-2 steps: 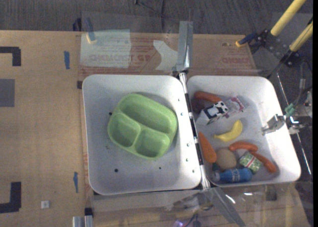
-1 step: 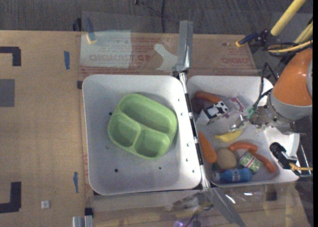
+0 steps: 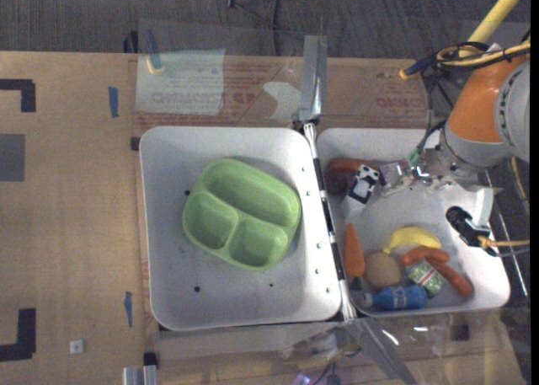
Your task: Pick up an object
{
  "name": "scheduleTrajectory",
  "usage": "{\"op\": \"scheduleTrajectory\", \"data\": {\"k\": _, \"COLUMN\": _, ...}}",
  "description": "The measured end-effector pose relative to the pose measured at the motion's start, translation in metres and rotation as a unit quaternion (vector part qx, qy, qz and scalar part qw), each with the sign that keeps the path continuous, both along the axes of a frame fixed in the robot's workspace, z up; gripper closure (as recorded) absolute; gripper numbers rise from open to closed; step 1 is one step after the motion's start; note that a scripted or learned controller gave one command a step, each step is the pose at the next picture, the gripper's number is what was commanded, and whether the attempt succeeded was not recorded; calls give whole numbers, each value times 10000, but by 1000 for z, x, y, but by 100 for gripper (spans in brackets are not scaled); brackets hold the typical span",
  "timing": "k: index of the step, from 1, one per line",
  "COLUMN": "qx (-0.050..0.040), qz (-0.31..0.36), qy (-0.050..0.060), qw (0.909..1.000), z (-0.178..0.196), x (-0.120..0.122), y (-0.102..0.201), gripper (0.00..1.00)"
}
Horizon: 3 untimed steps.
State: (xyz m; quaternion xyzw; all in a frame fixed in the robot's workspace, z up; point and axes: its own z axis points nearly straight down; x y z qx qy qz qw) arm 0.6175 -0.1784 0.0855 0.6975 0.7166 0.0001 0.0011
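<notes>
Two-finger gripper (image 3: pixel 402 174) sits low over the right white bin (image 3: pixel 498 286), beside a black-and-white cow-patterned block (image 3: pixel 364 183) — apparently touching; finger state cannot be determined. Green three-compartment plastic tray (image 3: pixel 242 213) lies in the left white bin (image 3: pixel 168 286).

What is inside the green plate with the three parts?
Nothing lies in the green plate: its three sections show bare green bottoms. It sits in the left bin. The plate covers the bin floor beneath it, so that part cannot be seen.
</notes>
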Motion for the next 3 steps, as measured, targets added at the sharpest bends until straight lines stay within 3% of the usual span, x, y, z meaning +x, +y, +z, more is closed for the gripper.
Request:
{"op": "scheduleTrajectory", "data": {"k": 1, "qx": -6, "qz": 999, "qy": -5, "qw": 9950, "z": 114, "x": 17, "y": 30, "gripper": 0}}
{"op": "scheduleTrajectory", "data": {"k": 2, "qx": 3, "qz": 1290, "qy": -12, "qw": 9916, "z": 1, "x": -68, "y": 51, "gripper": 0}}
{"op": "scheduleTrajectory", "data": {"k": 3, "qx": -5, "qz": 1272, "qy": -44, "qw": 9919, "z": 12, "x": -67, "y": 49, "gripper": 100}}
